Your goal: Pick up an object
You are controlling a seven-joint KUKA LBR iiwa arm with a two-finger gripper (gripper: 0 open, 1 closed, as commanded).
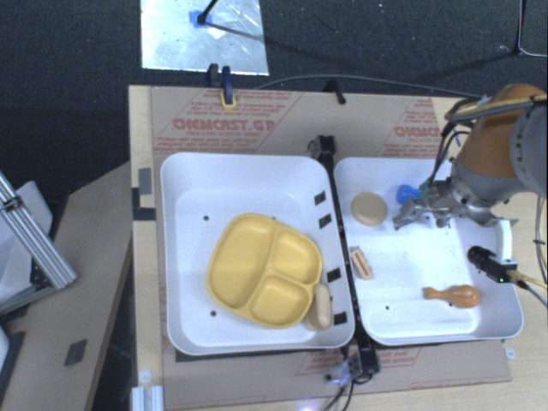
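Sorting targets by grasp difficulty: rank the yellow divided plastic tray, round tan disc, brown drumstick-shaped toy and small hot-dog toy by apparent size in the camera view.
1. Yellow divided plastic tray
2. Brown drumstick-shaped toy and round tan disc: too alike to rank
3. Small hot-dog toy

Yellow divided tray (264, 270) sits in the left bin (184, 229); right bin (505, 311) has a tan disc (369, 209), hot dog toy (361, 262), drumstick (452, 295), gripper (409, 215) near a blue thing (404, 193).
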